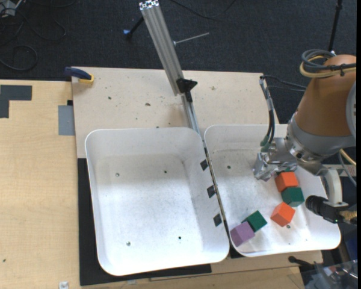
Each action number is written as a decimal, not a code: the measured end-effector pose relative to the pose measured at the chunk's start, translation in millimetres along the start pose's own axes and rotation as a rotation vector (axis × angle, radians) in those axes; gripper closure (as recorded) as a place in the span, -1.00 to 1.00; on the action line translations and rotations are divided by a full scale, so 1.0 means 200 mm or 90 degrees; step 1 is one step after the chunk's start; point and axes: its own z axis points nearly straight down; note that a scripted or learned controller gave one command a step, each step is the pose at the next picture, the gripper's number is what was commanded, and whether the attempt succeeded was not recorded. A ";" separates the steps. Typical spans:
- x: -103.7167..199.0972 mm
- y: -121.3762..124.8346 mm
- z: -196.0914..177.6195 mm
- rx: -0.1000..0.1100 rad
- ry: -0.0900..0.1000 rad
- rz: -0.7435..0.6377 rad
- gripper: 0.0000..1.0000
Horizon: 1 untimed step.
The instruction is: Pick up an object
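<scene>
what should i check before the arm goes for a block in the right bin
1. Blocks present in the right bin: ok, five lie there.
2. End effector over the right bin: ok, just left of the upper orange block.
3. Nothing carried already: cannot tell, the fingertips are too small to read.
4. Nearest target free to take: not ok, the upper orange block touches a dark green block.
5. An easier target: ok, the lower orange block sits apart from the others.
6. Purple block: not ok, it sits against the bin's left wall, touching the green block.
</scene>
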 end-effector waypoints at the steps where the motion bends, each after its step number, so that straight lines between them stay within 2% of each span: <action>1: 0.26 -0.03 0.08 0.000 0.000 0.000 1.00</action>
